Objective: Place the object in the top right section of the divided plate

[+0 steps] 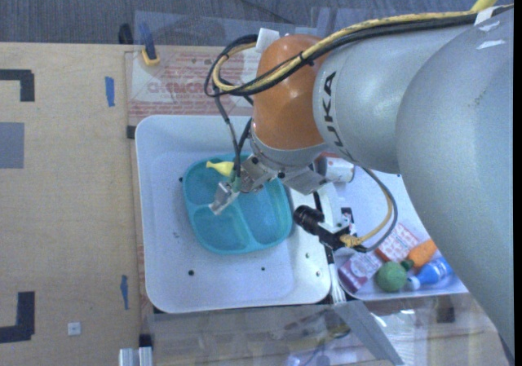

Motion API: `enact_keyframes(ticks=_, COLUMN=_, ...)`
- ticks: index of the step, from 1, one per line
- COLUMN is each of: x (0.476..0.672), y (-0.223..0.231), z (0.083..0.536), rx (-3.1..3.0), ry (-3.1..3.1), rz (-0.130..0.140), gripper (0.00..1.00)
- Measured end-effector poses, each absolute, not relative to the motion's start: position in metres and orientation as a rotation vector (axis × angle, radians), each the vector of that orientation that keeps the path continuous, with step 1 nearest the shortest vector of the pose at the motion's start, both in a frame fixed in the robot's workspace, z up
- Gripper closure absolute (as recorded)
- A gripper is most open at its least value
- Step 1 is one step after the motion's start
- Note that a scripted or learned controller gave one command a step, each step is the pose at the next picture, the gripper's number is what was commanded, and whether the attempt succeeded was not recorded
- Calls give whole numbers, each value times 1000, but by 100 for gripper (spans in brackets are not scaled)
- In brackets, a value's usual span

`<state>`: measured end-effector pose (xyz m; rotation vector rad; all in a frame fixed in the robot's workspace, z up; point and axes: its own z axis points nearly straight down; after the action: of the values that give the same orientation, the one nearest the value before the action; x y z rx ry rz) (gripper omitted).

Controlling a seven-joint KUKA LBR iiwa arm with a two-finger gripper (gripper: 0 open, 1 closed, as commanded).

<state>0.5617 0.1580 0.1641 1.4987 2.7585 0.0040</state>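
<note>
A teal divided plate (245,222) lies in the left white bin (163,218). A small yellow object (218,167) sits at the plate's upper rim, just left of the wrist. My gripper (223,197) reaches down over the plate's upper middle, its metal fingers (218,203) pointing to the lower left above the plate's divider. The yellow object lies above and apart from the fingertips. The orange wrist band and grey arm hide the plate's upper right part.
The right bin (383,291) holds a green ball (391,276), an orange piece (422,252), a blue piece (432,271) and a red packet (359,268). Black and yellow cables hang from the wrist over the bins' shared edge (330,234). A wooden bench surface lies to the left.
</note>
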Motion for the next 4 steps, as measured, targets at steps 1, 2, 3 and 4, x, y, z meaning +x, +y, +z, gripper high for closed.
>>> enact_keyframes(ticks=1, x=563, y=157, z=174, rx=1502, ry=2754, rz=9, gripper=100)
enact_keyframes(ticks=2, x=563, y=157, z=174, rx=1502, ry=2754, rz=8, gripper=0)
enact_keyframes(ticks=3, x=576, y=146, z=188, rx=1397, ry=2810, rz=4, gripper=0)
enact_keyframes(ticks=4, x=541, y=62, z=198, rx=1279, ry=2869, rz=1, gripper=0)
